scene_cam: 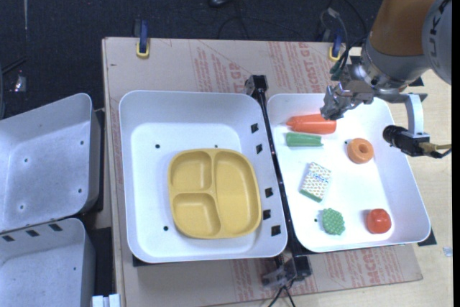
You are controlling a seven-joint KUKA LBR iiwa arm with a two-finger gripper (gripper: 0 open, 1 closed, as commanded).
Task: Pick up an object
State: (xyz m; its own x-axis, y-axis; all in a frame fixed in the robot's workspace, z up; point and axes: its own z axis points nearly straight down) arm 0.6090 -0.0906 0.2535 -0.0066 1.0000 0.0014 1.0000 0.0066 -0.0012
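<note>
Here, at the left, the left bin (136, 176) holds only a yellow divided plate (214, 193) at its centre, likely kept apart as a drop spot. In the right bin (413, 183) the pickable things are scattered: a green bar (302, 141) and an orange carrot (312, 124) at eleven o'clock, a patterned packet (315, 181) at centre, a green knobbly piece (332, 221) at six, an orange ring (359, 150) at two, a red piece (378, 221) at five. The gripper (333, 108) hovers at the carrot's right end, seemingly lining up on it; its spread I cannot tell.
</note>
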